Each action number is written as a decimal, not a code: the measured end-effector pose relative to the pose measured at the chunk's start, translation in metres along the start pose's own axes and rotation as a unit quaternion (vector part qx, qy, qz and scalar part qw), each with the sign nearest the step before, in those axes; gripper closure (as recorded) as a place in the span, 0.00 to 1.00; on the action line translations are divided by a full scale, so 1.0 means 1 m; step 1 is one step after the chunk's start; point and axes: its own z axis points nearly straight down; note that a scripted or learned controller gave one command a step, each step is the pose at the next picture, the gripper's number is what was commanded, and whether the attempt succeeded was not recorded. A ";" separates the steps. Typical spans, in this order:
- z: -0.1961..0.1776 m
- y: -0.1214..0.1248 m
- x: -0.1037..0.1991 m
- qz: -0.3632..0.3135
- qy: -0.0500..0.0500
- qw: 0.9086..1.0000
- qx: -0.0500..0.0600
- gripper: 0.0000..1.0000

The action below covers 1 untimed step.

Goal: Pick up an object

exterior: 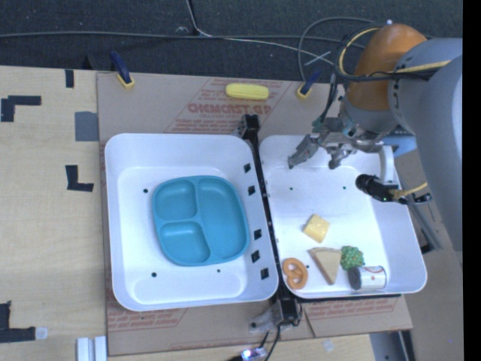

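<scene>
We see the gripper (314, 155) hanging spread apart, grasping nothing, over the right bin's (391, 218) far end; the cheese (316, 228) lies below it, nearer us.

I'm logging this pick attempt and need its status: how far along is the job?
Done: nothing lifted. The cheese cube, pretzel, sandwich wedge, broccoli and can all lie in the right bin. In hand: the gripper is open above the bin's far end, holding nothing. Left: descend, grasp, lift.
</scene>
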 end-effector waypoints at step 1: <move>0.064 0.001 0.002 -0.001 0.000 1.000 -0.002 0.00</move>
